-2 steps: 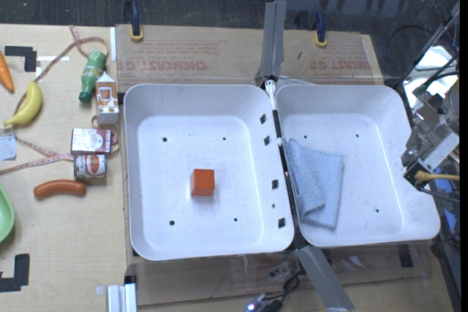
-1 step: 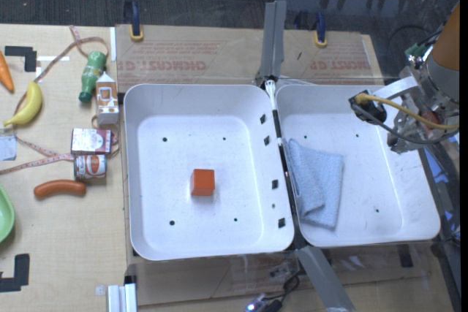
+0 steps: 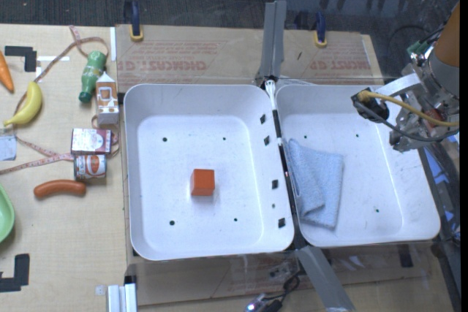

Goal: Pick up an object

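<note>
Nearest the camera, a small orange-red block (image 3: 202, 182) sat alone on the floor of the left bin (image 3: 135, 157), a little toward 6 o'clock of its centre. In the right bin (image 3: 409, 226), a crumpled blue-grey cloth (image 3: 316, 183) lay against the wall at 9 o'clock, well apart from the block.

Farther back, the grey arm (image 3: 446, 62) reached in from 3 o'clock and bent down over the right bin's 2 o'clock corner. The pincer (image 3: 407, 138) hung near the bin's wall at 3 o'clock, apart from the cloth and far from the block. Cables and brackets crowded it, so I cannot tell whether it was wide or narrow. Nothing could be seen in its grip.

At 9 o'clock of the bins, the surface (image 3: 58, 245) bore a sausage (image 3: 60, 188), a can (image 3: 91, 166), a banana (image 3: 25, 104) and, farthest, a green bottle (image 3: 91, 74).
</note>
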Controlling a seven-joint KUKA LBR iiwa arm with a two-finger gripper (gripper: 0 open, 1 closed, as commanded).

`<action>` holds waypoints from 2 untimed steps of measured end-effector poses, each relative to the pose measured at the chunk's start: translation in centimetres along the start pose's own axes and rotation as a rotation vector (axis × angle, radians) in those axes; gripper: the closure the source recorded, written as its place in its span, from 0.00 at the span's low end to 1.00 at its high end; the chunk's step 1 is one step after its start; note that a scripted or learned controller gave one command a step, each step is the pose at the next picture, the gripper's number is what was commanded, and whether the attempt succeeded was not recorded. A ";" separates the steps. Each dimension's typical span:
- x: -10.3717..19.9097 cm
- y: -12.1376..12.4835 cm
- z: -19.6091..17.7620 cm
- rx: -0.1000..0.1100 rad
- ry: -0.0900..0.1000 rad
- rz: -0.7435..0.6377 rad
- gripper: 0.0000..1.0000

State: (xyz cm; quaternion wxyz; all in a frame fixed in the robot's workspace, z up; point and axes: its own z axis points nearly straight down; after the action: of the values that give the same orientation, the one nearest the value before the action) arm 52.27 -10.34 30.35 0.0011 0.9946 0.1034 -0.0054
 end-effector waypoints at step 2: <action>0.0 0.0 -1.5 0.000 -0.012 -0.007 1.00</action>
State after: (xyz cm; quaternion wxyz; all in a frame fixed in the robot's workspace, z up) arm 52.29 -10.34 31.82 0.0018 0.9942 0.1068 -0.0116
